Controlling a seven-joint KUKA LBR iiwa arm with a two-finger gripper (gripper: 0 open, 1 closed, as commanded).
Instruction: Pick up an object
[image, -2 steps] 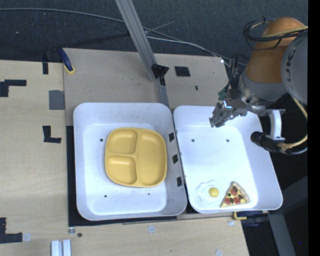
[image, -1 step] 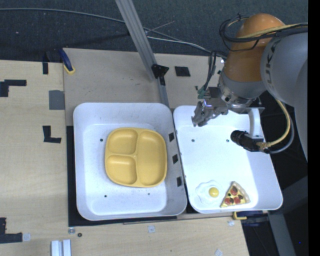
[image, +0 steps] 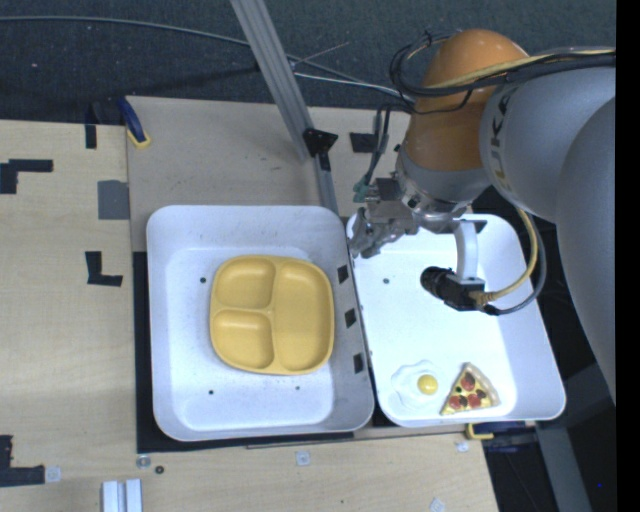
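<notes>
From where I stand, a wooden bench (image: 60, 330) carries 2 shallow white bins set side by side. The left bin (image: 175, 240) holds a yellow plate with 3 compartments (image: 271, 313), lying flat near the bin's middle. The right bin (image: 520, 330) holds 2 small toy foods along its near edge: a fried egg (image: 416, 383), white with a yellow yolk, and just to its right a pizza slice (image: 470, 390), triangular, with red spots on top. The 2 lie just beside each other, apparently not touching.

The grey arm (image: 560, 110) reaches in from the right, with its orange band (image: 465, 95) above the wrist. Its gripper (image: 368, 237) hangs over the far left corner of the right bin, close to the wall that divides the 2 bins. I cannot tell how the gripper is set, because the metal parts blur together there, and I see nothing held in it.

The egg and the pizza slice lie well apart from the gripper, at the opposite, near end of the same bin. A black cable (image: 455, 288) curls down from the wrist over the bin's middle.
</notes>
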